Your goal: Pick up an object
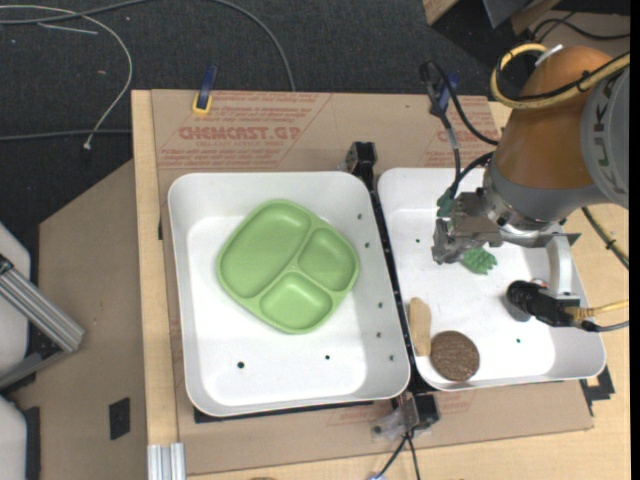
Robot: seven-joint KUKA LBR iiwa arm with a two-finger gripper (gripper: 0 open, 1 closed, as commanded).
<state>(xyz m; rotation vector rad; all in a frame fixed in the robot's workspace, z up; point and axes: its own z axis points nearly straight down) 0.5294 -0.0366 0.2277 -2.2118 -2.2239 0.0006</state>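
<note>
Cardboard (270, 128) covers the bench under both white bins. Over the right bin (520, 353) the grey arm (545, 138) with its orange band hangs low. The gripper (452, 240) is down close to the bin's floor, nearer the far edge than the near one and roughly midway across. From where I stand I cannot tell how far it is open or whether it has hold of anything, because its own body blocks the view.

A small green object (481, 260) with a ridged outline lies on the bin floor just beside the gripper, on the side toward the bin's right edge and partly tucked under the wrist. I cannot make out whether the two touch.

The other things in that bin lie well apart from the gripper, by the near edge. A round brown disc (455, 355) sits close to the near left corner. A tan stick-shaped piece (420, 326) lies along the left wall, right against the disc.

The left bin (210, 368) holds a pale green divided plate (288, 265) with three compartments, set at a slant around its middle. A black clip (360, 156) sits at the far end of the seam between the bins. A blue clamp (207, 88) grips the cardboard's far edge, and a grey cable (110, 38) trails over the dark floor beyond.
</note>
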